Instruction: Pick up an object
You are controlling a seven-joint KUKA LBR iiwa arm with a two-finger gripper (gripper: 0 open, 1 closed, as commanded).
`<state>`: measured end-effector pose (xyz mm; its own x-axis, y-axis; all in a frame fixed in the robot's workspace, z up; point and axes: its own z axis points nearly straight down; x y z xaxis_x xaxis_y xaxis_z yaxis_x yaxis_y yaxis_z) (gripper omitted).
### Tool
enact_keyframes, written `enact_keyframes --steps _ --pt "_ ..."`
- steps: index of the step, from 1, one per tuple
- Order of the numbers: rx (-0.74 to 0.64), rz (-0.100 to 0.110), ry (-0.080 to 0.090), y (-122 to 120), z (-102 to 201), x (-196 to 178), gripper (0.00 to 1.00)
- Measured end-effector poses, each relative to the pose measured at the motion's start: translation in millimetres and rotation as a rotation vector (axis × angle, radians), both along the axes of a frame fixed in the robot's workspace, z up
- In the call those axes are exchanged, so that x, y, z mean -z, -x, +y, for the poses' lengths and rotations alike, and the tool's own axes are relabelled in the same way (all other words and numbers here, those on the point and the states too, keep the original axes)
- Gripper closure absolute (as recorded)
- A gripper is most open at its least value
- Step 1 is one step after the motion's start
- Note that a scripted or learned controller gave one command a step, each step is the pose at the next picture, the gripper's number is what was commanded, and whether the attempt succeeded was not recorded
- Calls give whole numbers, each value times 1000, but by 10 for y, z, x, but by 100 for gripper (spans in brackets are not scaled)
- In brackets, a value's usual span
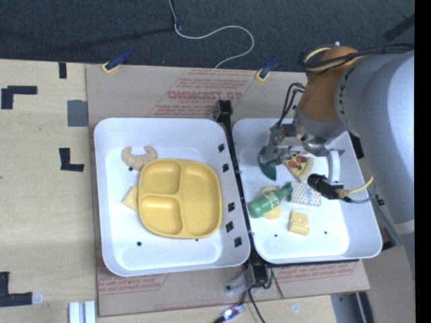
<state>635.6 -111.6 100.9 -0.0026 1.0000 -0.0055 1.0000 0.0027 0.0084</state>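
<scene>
My gripper [275, 155] hangs low over the upper left part of the right bin [357, 244], seen from above under the orange-banded wrist. Right beneath and beside it lie a dark teal piece [269, 169] and a pizza-slice toy [297, 164]. A green bottle with a yellow base [269, 201] lies just below, pointing up-right. A pale yellow cheese-like block [299, 223] rests lower in the same bin, and a patterned white-blue piece [304, 194] lies by the bottle's tip.
The left bin [108, 180] holds a yellow divided plate [180, 198], a tan croissant-like toy [138, 157] and a yellow wedge [130, 198] tucked at the plate's left edge. A black cable connector [322, 184] sticks out by the arm. The arm's grey body covers the right bin's right side.
</scene>
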Motion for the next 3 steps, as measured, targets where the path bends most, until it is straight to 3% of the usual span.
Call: enact_keyframes --steps 2,3 --pt "0 3 -5 57 48 -1054 100" --pt "1 7 -6 52 54 -1246 100"
